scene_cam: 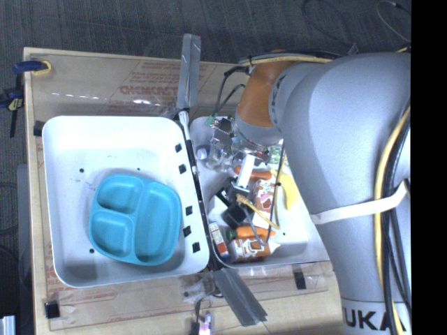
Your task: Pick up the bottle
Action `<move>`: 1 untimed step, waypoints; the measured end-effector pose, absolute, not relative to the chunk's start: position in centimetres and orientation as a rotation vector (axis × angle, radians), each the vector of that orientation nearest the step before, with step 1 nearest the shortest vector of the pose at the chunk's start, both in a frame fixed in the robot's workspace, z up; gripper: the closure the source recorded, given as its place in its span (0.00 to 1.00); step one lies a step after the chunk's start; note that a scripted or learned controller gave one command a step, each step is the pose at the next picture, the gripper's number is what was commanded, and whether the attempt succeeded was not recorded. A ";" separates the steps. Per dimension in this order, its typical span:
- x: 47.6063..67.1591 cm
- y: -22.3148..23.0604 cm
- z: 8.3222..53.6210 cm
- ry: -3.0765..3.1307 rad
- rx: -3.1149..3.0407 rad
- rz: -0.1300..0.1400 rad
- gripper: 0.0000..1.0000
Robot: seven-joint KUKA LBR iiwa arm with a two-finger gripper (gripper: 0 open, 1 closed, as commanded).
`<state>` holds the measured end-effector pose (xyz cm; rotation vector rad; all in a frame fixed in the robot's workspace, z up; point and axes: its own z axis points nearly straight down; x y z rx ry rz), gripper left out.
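Arm: the grey arm (349, 159) fills the right side of the view, its orange band (255, 100) sitting above the wrist as it reaches down into the right bin (307, 246).
Gripper: the gripper (222, 151) is low over the upper-left part of the right bin, above the clutter (the metal parts blur together here). Whether it is apart, together or clamped on anything cannot be told.
Bottle: no bottle can be picked out with certainty. The right bin holds a heap of small items (248, 215), among them orange and red packaging and something yellow; the bottle is most likely in that heap, possibly under the wrist, but which piece it is cannot be told.
Left bin: the left bin (70, 145) holds a blue divided tray (135, 218), lying flat and well apart from the gripper.
Progress: judged early to middle. The arm is down at the pile, yet nothing is visibly lifted or held.
Left to do: confirm a grasp on the bottle, then raise it clear of the other items.
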<state>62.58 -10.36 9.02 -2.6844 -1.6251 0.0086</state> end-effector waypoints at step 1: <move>62.5 -10.4 10.0 -1.628 -2.680 0.012 1.00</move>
